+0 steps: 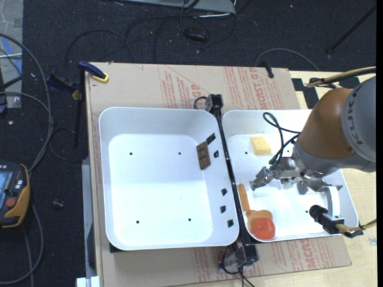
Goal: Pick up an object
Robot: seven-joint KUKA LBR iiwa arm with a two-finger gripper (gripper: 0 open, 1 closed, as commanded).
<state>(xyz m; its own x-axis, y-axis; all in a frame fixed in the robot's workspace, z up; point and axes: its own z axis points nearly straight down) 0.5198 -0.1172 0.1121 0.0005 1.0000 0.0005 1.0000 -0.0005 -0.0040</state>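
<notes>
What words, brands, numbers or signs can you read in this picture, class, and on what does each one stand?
Red printing along the cardboard sheet under the bins: upside down and blurred, not readable.
More red printing on the cardboard's bottom right strip: too blurred to read.
Dark raised letters on the arm, at the picture's right edge: cut off, so the word cannot be read.
Handheld controller on the floor at left: any markings too small to read.
</notes>
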